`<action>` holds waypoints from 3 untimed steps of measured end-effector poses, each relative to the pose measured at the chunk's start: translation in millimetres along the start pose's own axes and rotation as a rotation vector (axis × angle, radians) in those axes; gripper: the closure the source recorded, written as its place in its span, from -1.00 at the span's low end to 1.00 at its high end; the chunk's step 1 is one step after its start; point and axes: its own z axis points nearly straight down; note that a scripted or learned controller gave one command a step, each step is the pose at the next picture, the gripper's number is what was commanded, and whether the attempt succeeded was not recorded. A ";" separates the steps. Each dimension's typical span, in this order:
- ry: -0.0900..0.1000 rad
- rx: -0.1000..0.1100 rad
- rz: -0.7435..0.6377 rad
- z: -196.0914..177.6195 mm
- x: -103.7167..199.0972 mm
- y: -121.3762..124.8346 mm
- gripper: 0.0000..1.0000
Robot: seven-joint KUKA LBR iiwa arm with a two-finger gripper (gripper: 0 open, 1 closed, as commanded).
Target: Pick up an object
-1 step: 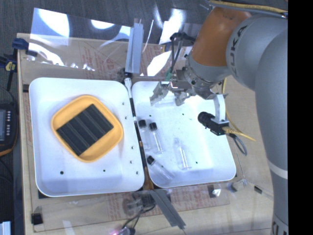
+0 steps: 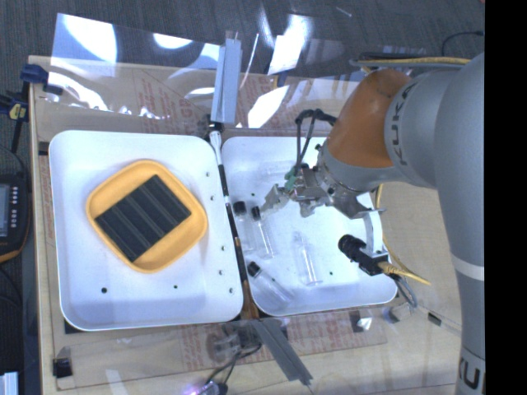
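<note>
Gripper (image 2: pixel 272 200) sits low in the right bin (image 2: pixel 362 295), near its left wall, but can't tell its state, too small and blurry tbh. Nearest pickable thing imo is a clear tube (image 2: pixel 264 239) just below it toward the cam, long axis running roughly front-to-back. The yellow sponge (image 2: pixel 146 214) is way off in the left bin (image 2: pixel 74 295).

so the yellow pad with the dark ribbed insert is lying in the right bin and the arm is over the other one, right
Not quite. The camera view shows the yellow pad with its dark ribbed insert lying in the left bin, not the right. The arm is over the other one, the right bin, which holds small clear tubes.
</note>
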 end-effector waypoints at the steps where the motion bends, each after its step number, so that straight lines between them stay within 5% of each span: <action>1: 0.001 -0.003 -0.161 31.9 -57.1 -38.9 -1.00; 2: 0.000 -0.003 -0.168 21.7 -57.1 -37.8 1.00; 3: -0.002 -0.007 -0.532 48.1 -77.8 -78.1 1.00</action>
